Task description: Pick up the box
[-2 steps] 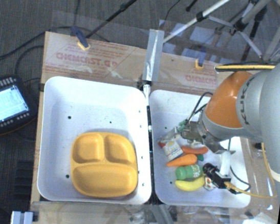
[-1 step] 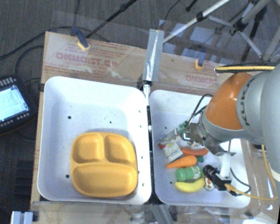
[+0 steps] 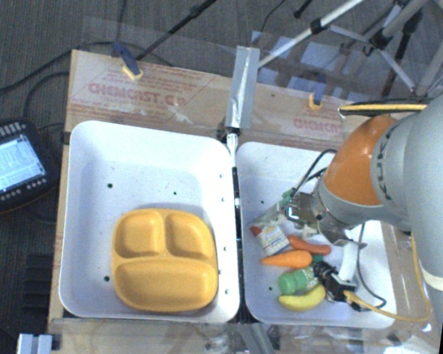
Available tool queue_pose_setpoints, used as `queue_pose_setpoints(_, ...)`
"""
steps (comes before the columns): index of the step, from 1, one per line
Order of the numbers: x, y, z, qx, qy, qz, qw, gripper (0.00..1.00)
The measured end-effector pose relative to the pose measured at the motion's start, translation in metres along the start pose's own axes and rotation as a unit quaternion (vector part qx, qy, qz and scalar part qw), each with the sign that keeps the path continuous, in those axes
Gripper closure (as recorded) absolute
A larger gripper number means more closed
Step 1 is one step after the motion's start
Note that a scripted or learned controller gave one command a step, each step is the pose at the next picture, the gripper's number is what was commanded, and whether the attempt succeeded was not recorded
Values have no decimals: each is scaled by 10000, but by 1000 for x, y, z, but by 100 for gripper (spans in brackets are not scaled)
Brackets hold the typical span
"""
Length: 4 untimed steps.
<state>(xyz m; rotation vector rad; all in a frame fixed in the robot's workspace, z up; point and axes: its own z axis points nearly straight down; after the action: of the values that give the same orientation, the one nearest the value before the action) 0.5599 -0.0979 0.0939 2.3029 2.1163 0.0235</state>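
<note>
The box (image 3: 272, 238) is small and pale with a red and white label. It lies tilted at the left side of the right bin (image 3: 272, 167), near the divider. The arm comes in from the right, its orange band above the wrist. The gripper (image 3: 288, 213) hangs just above and behind the box's upper right corner. The wrist body hides the gripper tip, and I cannot tell whether it touches the box.
Right of the box lie two orange carrots (image 3: 287, 259), a green toy (image 3: 295, 281) and a yellow banana (image 3: 302, 301), all close together. The left bin (image 3: 88, 194) holds a yellow divided plate (image 3: 165, 259). A black cable loops near the banana.
</note>
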Motion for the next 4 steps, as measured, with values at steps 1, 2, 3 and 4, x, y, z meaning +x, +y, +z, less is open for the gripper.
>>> queue_pose_setpoints(1,2,-2,0,9,-2,400,9992,0)
queue_pose_setpoints(2,1,-8,-1,-37,-23,103,9999,0)
queue_pose_setpoints(3,2,-10,0,-13,7,578,9983,0)
queue_pose_setpoints(4,2,-8,0,-3,-4,464,9989,0)
